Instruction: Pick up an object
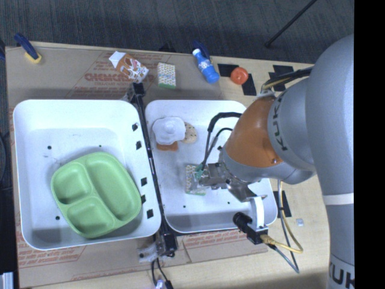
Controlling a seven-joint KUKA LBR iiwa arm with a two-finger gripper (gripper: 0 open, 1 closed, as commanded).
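My gripper [201, 179] is down inside the right bin [180, 218], near its middle, under the orange wrist band. Its tip sits right at a small pale green and white packet [194, 180] lying on the bin floor. The wrist hides the fingers. Farther back in the same bin lie a white rounded cup-like object [168, 129] on an orange piece and a small tan round thing [190, 133] beside it.
The left bin [30, 125] holds a green divided plate [94, 192]. Behind the bins on the bench lie a blue bottle [206, 65], an orange cap [239, 75], a small green-white box [166, 75], a snack packet [127, 67] and a blue-yellow clip [27, 49].
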